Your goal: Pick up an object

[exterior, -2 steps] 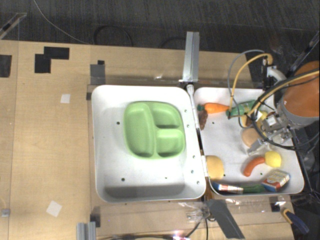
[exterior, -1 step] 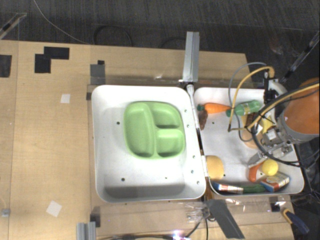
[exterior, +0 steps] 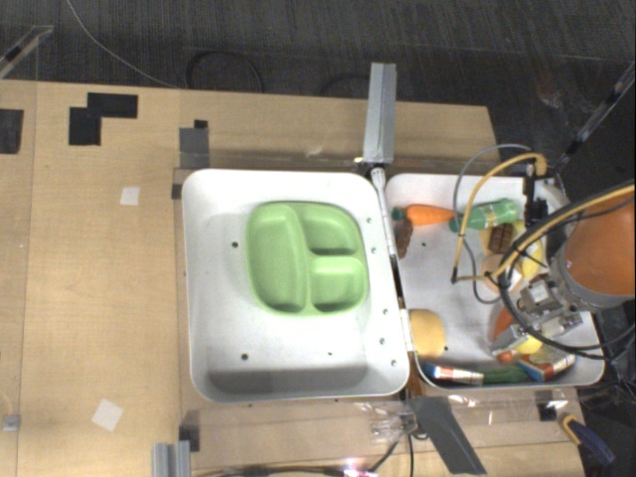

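My gripper (exterior: 529,318) hangs low over the right side of the right bin (exterior: 437,278), wrapped in cables, and the wrist hides what lies under it. Loose objects lie around it in that bin. An orange carrot (exterior: 432,216) and a green bottle (exterior: 493,213) are at the back. A small brown piece (exterior: 402,235) lies by the left wall, and a yellow rounded object (exterior: 427,332) sits at the front left. A red marker (exterior: 455,373) and a green marker (exterior: 507,374) lie along the front wall. A yellow item (exterior: 531,345) pokes out just below the gripper.
The left bin (exterior: 214,366) holds a green divided plate (exterior: 303,256) at its middle. A metal post (exterior: 381,117) stands behind the wall between the bins. Yellow and black cables (exterior: 467,227) loop over the back of the right bin.
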You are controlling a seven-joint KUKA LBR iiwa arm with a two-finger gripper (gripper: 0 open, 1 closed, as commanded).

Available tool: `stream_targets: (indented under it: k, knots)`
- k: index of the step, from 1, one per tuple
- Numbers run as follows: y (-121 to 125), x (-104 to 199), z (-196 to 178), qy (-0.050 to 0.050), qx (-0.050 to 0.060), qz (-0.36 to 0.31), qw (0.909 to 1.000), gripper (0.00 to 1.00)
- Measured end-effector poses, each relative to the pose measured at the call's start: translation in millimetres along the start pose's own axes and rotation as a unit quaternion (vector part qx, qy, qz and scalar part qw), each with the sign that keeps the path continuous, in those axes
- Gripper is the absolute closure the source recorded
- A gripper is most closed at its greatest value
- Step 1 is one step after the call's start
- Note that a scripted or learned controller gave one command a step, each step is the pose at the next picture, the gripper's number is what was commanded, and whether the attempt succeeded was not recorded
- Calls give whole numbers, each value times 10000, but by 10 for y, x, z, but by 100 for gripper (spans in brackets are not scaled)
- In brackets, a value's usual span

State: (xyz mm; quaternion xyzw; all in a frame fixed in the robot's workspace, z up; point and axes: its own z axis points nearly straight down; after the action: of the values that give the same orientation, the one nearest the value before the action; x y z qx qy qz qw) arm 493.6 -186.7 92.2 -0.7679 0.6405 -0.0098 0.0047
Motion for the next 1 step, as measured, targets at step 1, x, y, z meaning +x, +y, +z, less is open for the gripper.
stream_targets:
  k: [1]
  knots:
    - [-770,-193,22,-25,-5,-193,9998,0]
